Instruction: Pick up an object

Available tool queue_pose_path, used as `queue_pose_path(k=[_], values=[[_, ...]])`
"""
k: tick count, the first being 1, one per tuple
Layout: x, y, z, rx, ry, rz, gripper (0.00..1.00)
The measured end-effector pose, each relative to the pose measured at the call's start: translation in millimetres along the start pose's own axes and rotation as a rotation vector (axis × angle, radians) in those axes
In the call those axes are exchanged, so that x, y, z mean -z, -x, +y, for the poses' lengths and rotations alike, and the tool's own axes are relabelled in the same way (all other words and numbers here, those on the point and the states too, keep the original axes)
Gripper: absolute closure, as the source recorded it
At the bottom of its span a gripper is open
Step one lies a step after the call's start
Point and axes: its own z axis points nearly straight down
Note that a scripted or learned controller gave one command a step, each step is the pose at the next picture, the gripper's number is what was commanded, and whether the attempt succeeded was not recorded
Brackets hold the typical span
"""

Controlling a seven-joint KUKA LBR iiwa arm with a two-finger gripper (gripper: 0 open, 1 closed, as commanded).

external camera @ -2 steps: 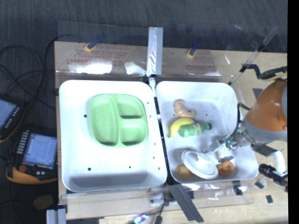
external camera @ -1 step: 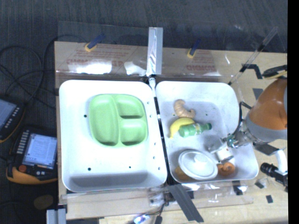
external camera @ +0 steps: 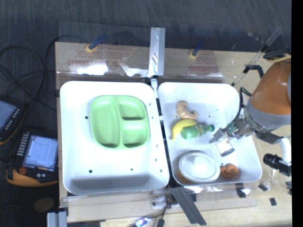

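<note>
Here the gripper (external camera: pixel 222 142) hangs over the right bin (external camera: pixel 246 126), fingers parted and holding nothing; it should centre over one item and drop straight. Nearest lie one bowl (external camera: pixel 199 166) and one orange fruit (external camera: pixel 229 170), then one green bottle (external camera: pixel 195 131), one banana (external camera: pixel 181 126), one ginger root (external camera: pixel 185 110); left, one green tray (external camera: pixel 119 120).

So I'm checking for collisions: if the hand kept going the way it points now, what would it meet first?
The hand points left and slightly down in the view, toward the green bottle lying against the banana. Probably the bottle's cap end first, though its height above the bin is unclear.
</note>
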Motion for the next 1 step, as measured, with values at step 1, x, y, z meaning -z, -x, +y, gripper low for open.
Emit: queue_pose_path(k=[1], values=[[24.4,-55.4,67.1,-0.108,-0.001,-0.001,1.0]])
